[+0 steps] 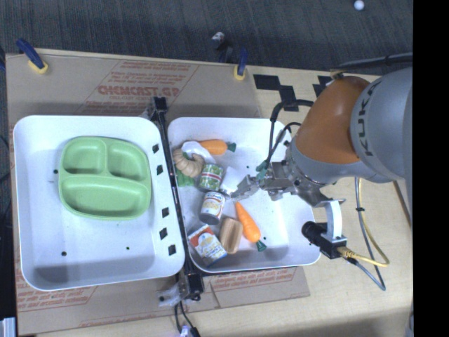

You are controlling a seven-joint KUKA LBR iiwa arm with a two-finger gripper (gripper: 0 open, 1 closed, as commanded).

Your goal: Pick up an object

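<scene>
Here, hand [247, 186] over right bin [280, 255], carrot [247, 223] just below

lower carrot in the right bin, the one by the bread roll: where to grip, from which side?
Grip the orange toy carrot mid-body, across its narrow width, coming straight down. It lies flat and slanted, green tip toward the bin's near wall. The tan bread roll sits close on its left, so fingers should straddle nearer the upper end.

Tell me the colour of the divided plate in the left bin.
Light green; the plate shows best in the camera view.
</scene>
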